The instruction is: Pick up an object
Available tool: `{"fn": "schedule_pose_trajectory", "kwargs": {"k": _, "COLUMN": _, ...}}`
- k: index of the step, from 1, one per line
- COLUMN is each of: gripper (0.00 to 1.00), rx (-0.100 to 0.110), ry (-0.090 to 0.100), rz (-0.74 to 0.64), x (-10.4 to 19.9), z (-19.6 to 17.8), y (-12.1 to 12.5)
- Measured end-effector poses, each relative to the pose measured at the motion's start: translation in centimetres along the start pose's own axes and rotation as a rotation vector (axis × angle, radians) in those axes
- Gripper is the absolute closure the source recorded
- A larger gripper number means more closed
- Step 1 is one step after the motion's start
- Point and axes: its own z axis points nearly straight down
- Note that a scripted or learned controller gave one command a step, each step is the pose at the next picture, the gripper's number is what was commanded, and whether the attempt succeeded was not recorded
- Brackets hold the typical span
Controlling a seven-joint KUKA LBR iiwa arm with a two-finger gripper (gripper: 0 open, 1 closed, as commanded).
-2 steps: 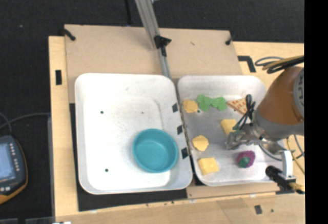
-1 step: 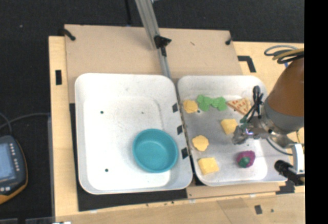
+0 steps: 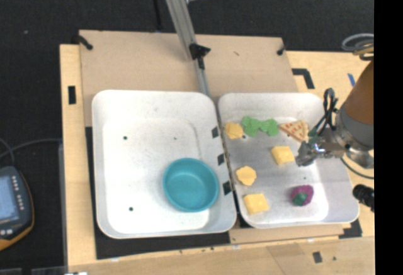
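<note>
blue bowl (left bin)

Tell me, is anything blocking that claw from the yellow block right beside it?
Nothing visible does. The gripper hangs just right of the yellow block in the right bin, bare white floor between them. The pizza slice lies behind, off that line.

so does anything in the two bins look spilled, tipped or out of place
Nothing stands out. The round blue bowl sits upright in the left white bin. The small yellow pieces, green piece and purple lump lie separately in the right white bin, near the gripper.
</note>
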Motion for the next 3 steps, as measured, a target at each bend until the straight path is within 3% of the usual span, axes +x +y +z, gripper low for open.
{"fn": "schedule_pose_trajectory", "kwargs": {"k": 1, "gripper": 1.00, "rx": 0.006, "ry": 0.001, "rz": 0.000, "x": -0.1, "z": -3.9, "y": 0.2}}
{"fn": "schedule_pose_trajectory", "kwargs": {"k": 3, "gripper": 1.00, "rx": 0.008, "ry": 0.003, "rz": 0.001, "x": 9.4, "z": -3.4, "y": 2.9}}
